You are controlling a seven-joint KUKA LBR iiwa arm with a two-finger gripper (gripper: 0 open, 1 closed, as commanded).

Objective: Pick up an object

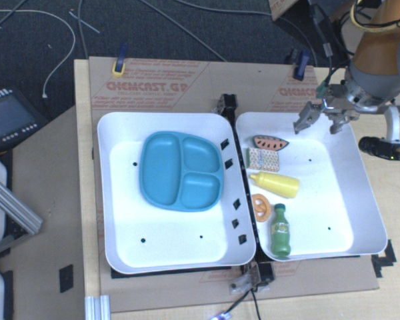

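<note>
- Where the frame's lower edge ran closest, lay the near rim of the bench, brown board under both bins.
- Just above it, at the bottom left corner of the right bin, lay a green bottle, cap pointing up-frame, close against the dividing wall.
- Touching or nearly touching the bottle's cap, sat an orange pretzel, flat on the white floor.
- Higher in the frame, lay a yellow mustard bottle, on its side, nozzle toward the left, body slanting down to the right.
- Just beyond that, rested a small patterned square packet, almost touching the mustard bottle.
- At the head of this column, lay a watermelon slice, rind upward in the frame.
- Left of centre, filling much of the left bin, sat a blue divided plate with three compartments.
- At the upper right, hung the gripper over the far rim of the right bin, fingers spread apart with nothing between them, well clear of the watermelon slice.
- Above it, rose the grey arm with its orange band.
</note>
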